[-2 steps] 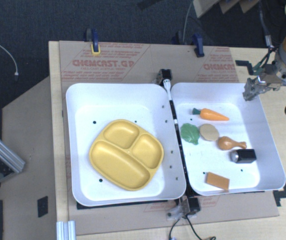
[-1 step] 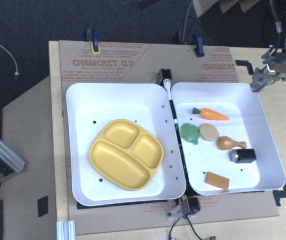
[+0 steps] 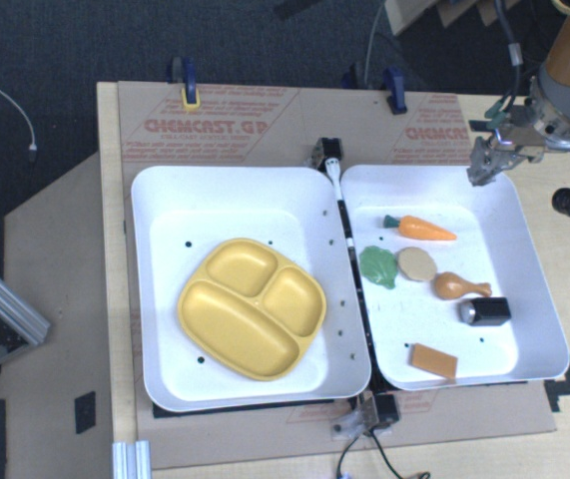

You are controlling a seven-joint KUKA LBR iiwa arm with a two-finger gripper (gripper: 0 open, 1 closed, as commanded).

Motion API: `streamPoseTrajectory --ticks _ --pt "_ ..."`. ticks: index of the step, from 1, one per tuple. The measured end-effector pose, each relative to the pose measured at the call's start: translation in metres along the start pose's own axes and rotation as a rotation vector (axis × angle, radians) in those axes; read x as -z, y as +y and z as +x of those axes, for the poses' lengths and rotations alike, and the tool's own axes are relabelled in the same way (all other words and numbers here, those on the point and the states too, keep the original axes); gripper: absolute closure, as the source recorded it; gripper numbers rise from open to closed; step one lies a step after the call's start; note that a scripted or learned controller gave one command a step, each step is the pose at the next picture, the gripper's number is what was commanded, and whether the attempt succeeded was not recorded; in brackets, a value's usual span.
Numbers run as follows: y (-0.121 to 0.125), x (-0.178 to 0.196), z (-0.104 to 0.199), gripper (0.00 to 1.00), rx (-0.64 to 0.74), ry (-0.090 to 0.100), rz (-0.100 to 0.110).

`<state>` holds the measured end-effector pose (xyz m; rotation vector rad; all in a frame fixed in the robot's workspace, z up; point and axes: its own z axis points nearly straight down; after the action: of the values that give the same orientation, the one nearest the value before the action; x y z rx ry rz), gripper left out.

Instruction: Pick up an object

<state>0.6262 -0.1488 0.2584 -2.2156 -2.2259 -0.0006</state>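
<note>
In the right bin (image 3: 536, 297), nearest first, lie a brown block (image 3: 433, 360), a black cylinder (image 3: 485, 311), a drumstick (image 3: 457, 286), a tan disc (image 3: 416, 264), a green leaf (image 3: 377, 266) and a carrot (image 3: 420, 229). The gripper (image 3: 486, 167) hangs beyond the carrot, apart, holding nothing; its opening cannot be told. The board (image 3: 265, 108) reads "CHEMCAST GP".

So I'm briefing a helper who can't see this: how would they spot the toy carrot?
Look in the right white bin, toward its far end. The toy carrot lies there on its side, nearest the gripper. It alone is bright orange with a green stem end.
</note>
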Motion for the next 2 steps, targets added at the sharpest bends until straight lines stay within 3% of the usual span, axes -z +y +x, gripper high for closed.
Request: streamPoseTrajectory --ticks 2 --pt "0.008 0.009 0.101 1.00 0.001 0.000 0.000"
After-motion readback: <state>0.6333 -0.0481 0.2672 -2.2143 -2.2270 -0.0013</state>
